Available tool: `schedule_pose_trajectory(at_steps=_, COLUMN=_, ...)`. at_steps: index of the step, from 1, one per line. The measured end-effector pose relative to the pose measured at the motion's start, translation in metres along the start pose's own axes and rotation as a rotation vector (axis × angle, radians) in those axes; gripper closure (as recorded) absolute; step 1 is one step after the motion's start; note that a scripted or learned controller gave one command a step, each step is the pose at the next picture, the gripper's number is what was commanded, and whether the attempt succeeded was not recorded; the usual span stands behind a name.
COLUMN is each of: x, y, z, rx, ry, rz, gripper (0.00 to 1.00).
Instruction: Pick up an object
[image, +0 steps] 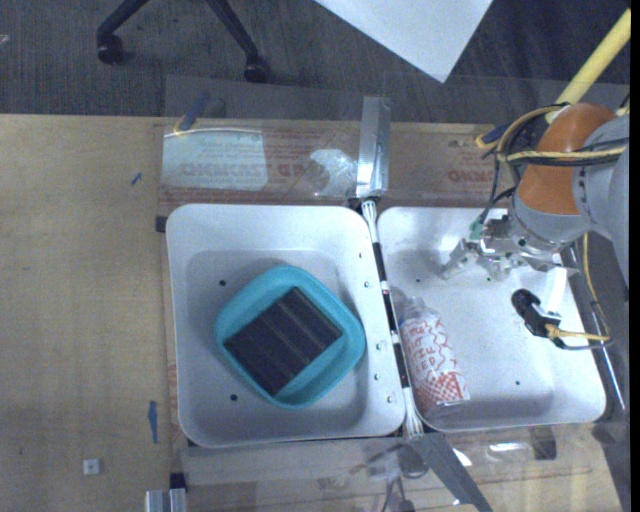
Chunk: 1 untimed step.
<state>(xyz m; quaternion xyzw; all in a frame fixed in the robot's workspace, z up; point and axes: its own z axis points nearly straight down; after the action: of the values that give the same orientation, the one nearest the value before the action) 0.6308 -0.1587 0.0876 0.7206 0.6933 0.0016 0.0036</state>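
The bench (70, 300) looks like matt, pale wood. The left bin (190, 240) and right bin (500, 385) are smooth white plastic with a faint sheen. The teal dish (238, 308) is smooth plastic; the dark slab (282, 340) in it looks matt and ribbed. The red-and-white packet (434, 362) has a glossy printed wrap.

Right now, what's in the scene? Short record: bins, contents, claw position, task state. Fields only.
left bin: holds a teal tray, turned at an angle to the bin walls
in the teal tray: dark ribbed block
right bin: holds a red-and-white packet lying along its left wall
arm: grey with orange band, reaching in from the right
claw: over the far part of the right bin, apart from the packet
task state: packet and block both lie in their bins, not lifted
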Motion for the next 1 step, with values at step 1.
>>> schedule_pose_trajectory(at_steps=1, x=-0.0563, y=0.0096, z=-0.0413, rx=0.003, ry=0.0, rz=-0.047, gripper=0.0)
